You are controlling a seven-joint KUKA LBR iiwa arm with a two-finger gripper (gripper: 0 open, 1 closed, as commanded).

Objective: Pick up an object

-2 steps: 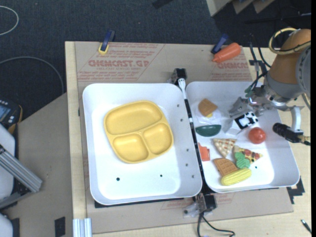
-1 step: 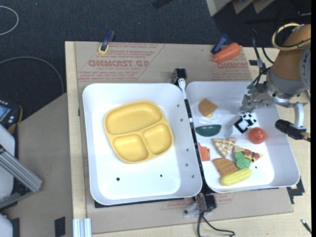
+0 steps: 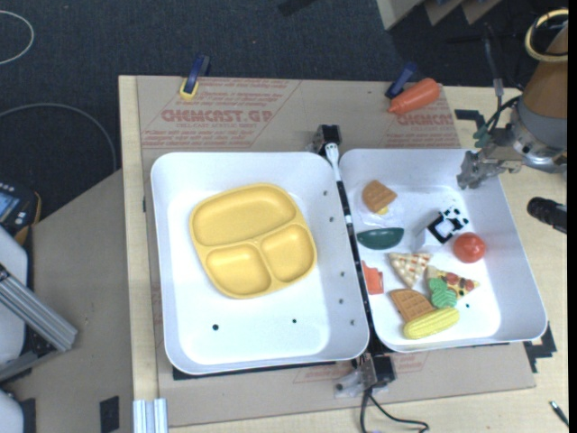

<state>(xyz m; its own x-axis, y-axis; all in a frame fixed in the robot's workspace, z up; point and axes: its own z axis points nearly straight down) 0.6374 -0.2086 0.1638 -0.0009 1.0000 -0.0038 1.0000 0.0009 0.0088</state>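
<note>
Two shallow white bins sit side by side on a tan cardboard-covered surface (image 3: 270, 102), seen from above at a slant. The left bin (image 3: 180, 332) holds a yellow plastic plate with three compartments (image 3: 253, 239). The right bin (image 3: 514, 305) holds small toy foods: a tan waffle-like square (image 3: 380, 196) near the top, a dark green oval dish (image 3: 380, 237) below it, a black-and-white block (image 3: 447, 225), a red ball-shaped tomato (image 3: 469, 247), a pizza slice (image 3: 410, 264), a small orange piece (image 3: 374, 280) by the inner wall, a brown cracker (image 3: 412, 303), a green leafy piece (image 3: 442, 292) and a yellow corn cob (image 3: 432, 324) at the front. The grey arm's claw (image 3: 475, 171) hovers over the right bin's upper right corner, apart from the toys; whether it is wide or narrow cannot be told. An orange carrot-shaped toy (image 3: 414, 96) lies on the surface behind the bins.
</note>
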